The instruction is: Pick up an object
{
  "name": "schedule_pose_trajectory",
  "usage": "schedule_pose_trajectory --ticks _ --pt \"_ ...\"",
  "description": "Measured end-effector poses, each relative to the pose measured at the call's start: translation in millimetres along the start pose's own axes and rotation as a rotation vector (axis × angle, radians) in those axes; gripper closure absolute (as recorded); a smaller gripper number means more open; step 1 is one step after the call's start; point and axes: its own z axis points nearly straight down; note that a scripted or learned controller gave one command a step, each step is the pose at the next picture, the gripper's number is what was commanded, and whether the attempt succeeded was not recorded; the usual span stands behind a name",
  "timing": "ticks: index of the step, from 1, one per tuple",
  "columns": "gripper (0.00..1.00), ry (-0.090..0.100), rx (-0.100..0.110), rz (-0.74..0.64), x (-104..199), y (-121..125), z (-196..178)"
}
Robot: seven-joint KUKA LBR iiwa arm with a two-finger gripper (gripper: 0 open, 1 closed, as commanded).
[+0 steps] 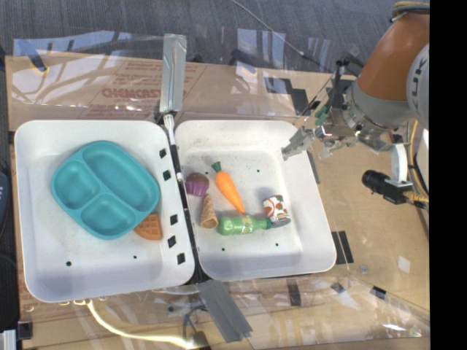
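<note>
The arm is reaching in from the right, its orange band sitting above the grey wrist. The gripper is hovering over the upper right rim of the right bin, and nothing is lying between its fingers. The fingers are standing slightly parted, one tip angling down toward the bin's corner; the gap is looking narrow rather than wide, though the wrist hardware is crowding the view.

Inside the right bin, five items are lying clustered toward the left and middle. A carrot is lying at a slant with its green top pointing up and left. A purple item is sitting just beside the bin's left wall. An ice-cream cone is lying below it, its tip pointing up. A green bottle is lying on its side, touching or nearly touching the cone at one end. A small red-and-white can is lying tilted at the bottle's other end. All five are well apart from the gripper.

In the left bin, a teal divided plate is resting at a slant, and a waffle piece is sitting against its lower right edge.
</note>
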Motion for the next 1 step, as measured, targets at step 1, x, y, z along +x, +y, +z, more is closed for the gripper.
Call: schedule_pose_trajectory --ticks 1 --pt "0.0 0.002 0.008 0.075 0.0 3.8 108.6"
